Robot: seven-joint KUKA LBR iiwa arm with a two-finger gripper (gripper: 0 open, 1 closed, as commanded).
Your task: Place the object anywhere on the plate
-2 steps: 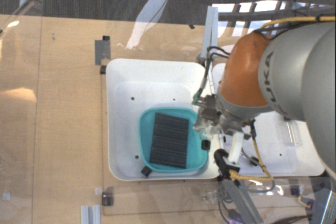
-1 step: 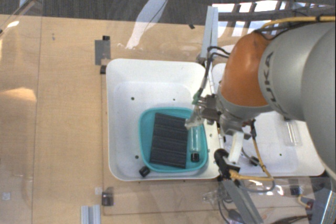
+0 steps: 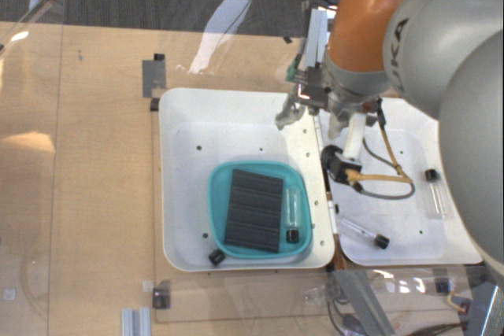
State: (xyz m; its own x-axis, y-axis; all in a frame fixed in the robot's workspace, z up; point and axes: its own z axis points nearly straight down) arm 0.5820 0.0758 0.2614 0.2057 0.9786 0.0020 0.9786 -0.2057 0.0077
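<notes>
**Mia:** Where is the plate?

**Sam:** The blue-green plate (image 3: 216, 185) sits in the left bin (image 3: 169, 169). It is close to that bin's front edge and near its right wall.

**Mia:** What is on it?

**Sam:** A dark block (image 3: 253, 210) with ridges lies flat in the middle. A clear tube (image 3: 293, 212) with a black cap lies just beside the block, along the plate's right rim. I think that tube is the thing for the job, so it looks done. The raised rim should stop it rolling off.

**Mia:** Why do you think it is the tube?

**Sam:** It looks like the two in the right bin (image 3: 409, 252). One capped tube (image 3: 364, 232) lies near that bin's front edge. Another tube (image 3: 435, 191) lies near its right side. They are well apart.

**Mia:** Where is the arm (image 3: 366, 12)?

**Sam:** It hangs over the wall where the two bins meet, toward the back edge. The jaws sit over the back right corner of the left bin, well apart from the plate. I cannot tell if they are wide or narrow, because they are small and pale against the white.

**Mia:** Is there room to move?

**Sam:** Yes. The back half of the left bin is bare. The front is tight, though. A small black bit (image 3: 215, 256) lies at the plate's front left corner, and the bin wall is close.
</notes>
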